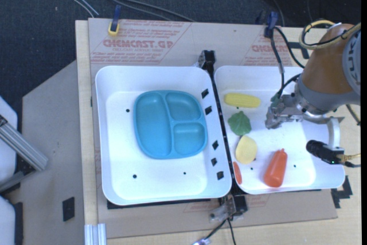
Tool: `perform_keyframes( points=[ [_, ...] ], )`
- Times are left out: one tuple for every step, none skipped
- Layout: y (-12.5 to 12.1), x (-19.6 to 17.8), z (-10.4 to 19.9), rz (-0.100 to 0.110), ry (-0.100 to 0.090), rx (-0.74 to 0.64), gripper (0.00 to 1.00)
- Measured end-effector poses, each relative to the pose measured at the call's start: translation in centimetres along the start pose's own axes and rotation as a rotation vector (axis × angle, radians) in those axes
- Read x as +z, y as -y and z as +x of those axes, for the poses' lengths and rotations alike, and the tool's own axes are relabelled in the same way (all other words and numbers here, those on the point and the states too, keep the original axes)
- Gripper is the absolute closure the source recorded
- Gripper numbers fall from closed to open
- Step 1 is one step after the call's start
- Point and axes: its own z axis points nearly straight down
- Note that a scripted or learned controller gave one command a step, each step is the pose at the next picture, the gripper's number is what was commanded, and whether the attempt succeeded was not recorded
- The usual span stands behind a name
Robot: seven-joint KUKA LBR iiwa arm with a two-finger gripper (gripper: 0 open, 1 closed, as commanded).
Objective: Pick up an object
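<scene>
In the right bin [298, 183] lie a yellow corn cob [241, 101], a green leafy piece [239, 122], a pale yellow pear-shaped fruit [246, 149], an orange-red bottle [276, 167] and a small red piece [237, 171] at the bin's left wall. My gripper [274, 118] hangs over the bin's middle, to the right of the green piece and above the bottle, with nothing seen between its fingers. The arm's orange band [330, 69] stands behind it.
The left bin [114, 169] holds a blue divided plate [170, 123]. Black clips run down the divider [213, 123] between the bins. Cables [287, 60] trail near the arm at the right. Bare white floor lies right of the bottle.
</scene>
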Motion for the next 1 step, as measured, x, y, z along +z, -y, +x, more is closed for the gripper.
perform_keyframes(
  points=[
    [-0.03, -4.29, 0.18, -0.003, 0.002, -0.002, 1.0]
  ],
)
